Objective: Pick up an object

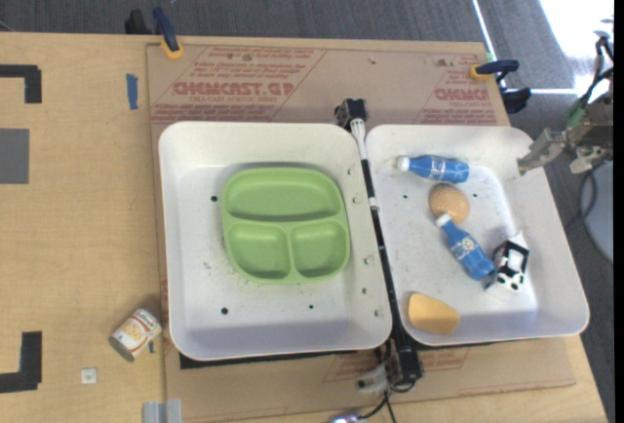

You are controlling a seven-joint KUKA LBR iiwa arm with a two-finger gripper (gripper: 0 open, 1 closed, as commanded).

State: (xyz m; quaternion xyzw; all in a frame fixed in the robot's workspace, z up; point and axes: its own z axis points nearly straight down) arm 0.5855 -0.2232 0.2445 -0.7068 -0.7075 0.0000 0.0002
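Our pincer [542, 150], whose state we cannot tell, holds nothing; the blue bottle [436, 168] just left awaits picking.

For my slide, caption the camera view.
Green divided plate in left bin; two blue bottles and small toys in right bin.

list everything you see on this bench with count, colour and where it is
bins: 2, white, side by side on the bench
divided plate: 1, green, in the left bin
bottles: 2, blue, right bin, one near the far wall, one mid-bin
round object: 1, tan, between the bottles
cow toy: 1, black and white, beside the nearer bottle
wedge: 1, orange-yellow, right bin near front
small carton: 1, tan and white, on the bench left of the bins
clamps: 2, blue and orange, far board corners
gripper: 1, grey, over the right bin's far right rim
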